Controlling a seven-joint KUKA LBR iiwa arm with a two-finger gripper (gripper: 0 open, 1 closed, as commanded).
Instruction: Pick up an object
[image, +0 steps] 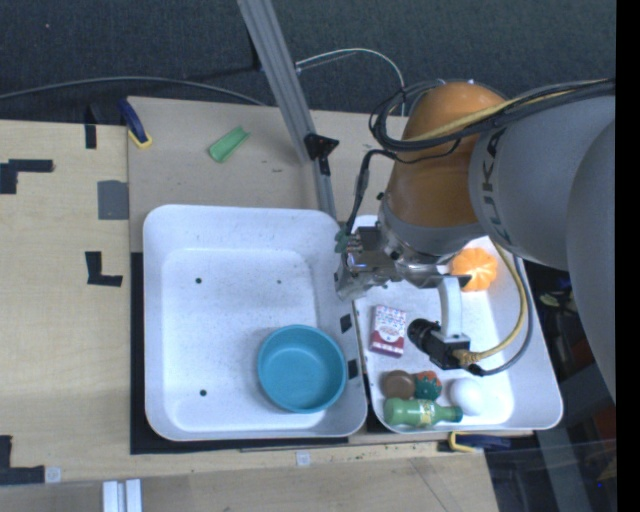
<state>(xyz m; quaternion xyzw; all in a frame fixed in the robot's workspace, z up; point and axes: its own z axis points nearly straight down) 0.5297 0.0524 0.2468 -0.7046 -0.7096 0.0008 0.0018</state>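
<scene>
Hanging over the right bin (540, 395), the arm hides the jaws — their state cannot be told. Candidates are crowded near: carton (388, 330), green bottle (420, 411), white egg (478, 396), orange (474, 268). A neighbour could be nudged, or nothing caught.
</scene>
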